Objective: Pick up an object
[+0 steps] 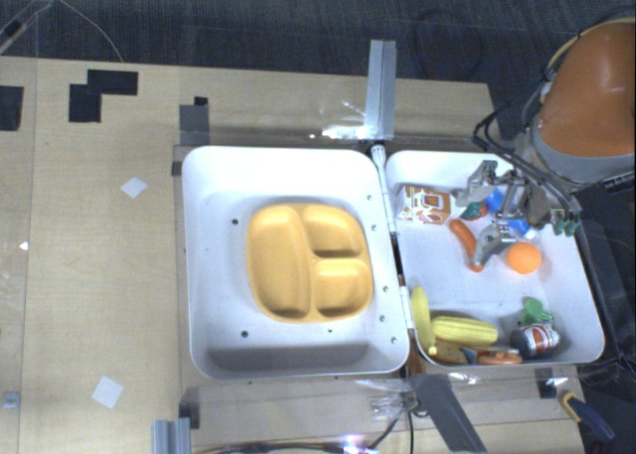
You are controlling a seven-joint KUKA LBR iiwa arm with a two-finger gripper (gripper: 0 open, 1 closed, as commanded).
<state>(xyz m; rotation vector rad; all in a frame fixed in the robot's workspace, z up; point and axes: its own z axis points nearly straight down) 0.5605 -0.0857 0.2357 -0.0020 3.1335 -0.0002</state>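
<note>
Pincer point(494, 239) hangs over right bin point(586, 288), wooden bench point(89, 273).

Left bin point(204, 273) holds a divided tray point(306, 261) at its centre. Right bin point(586, 283): carton point(425, 206) upper left, sausage point(463, 237) just right of it, ball point(523, 259) further right. Banana point(421, 315), corn cob point(463, 329) and can point(538, 340) along the lower edge. Gripper point(500, 233) sits over the bin's upper middle.

Both white bins point(204, 273) look like smooth, faintly glossy moulded plastic. The yellow divided tray point(303, 261) has a matt plastic sheen. The counter point(89, 273) is pale wood-grain board, matt. The banana point(421, 315) and orange ball point(523, 259) look like smooth plastic. The arm's orange band point(594, 84) is glossy.
</note>
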